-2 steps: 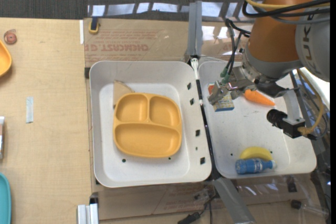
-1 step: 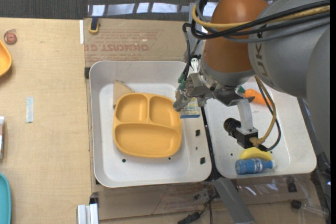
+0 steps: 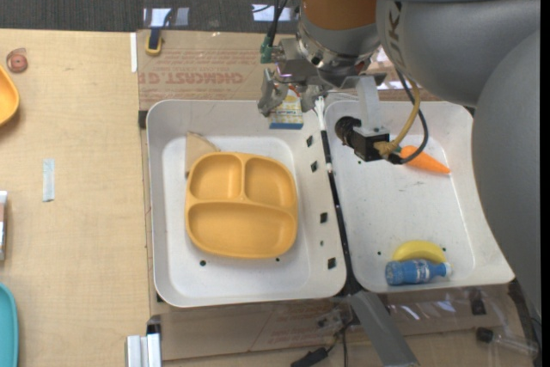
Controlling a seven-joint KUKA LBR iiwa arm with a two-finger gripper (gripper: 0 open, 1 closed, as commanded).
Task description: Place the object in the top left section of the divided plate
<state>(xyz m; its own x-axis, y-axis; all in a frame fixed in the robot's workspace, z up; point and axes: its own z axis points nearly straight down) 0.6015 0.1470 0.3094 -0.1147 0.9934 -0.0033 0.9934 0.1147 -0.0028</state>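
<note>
- My gripper [image 3: 288, 99] hangs over the back rim of the left bin [image 3: 168, 211], near the divide between the two bins. A small pale item with a yellow patch and a blue lower edge — the object [image 3: 290, 109] — sits between my fingers, so I report them closed on it. Its exact shape is too small to tell.
- The divided plate [image 3: 242, 206] is smooth, matte yellow-orange plastic, a rounded rectangle with three compartments: two small ones along the far side, one wide one along the near side. It lies flat in the left bin, slightly rotated, with a tan piece of card [image 3: 199, 149] poking out from under its far left corner.
- The object is above and to the right of the plate, apart from it; all three compartments are bare.
- The right bin [image 3: 460, 142] — shallow, white, rounded corners — holds an orange carrot-shaped piece [image 3: 427, 161] near its far side, and a yellow banana-shaped piece [image 3: 418, 250] touching a blue bottle [image 3: 415, 272] lying on its side near the front.
- The bench [image 3: 77, 142] is light wood grain; brown printed cardboard [image 3: 206, 69] lies behind the left bin, dark carpet beyond.
</note>
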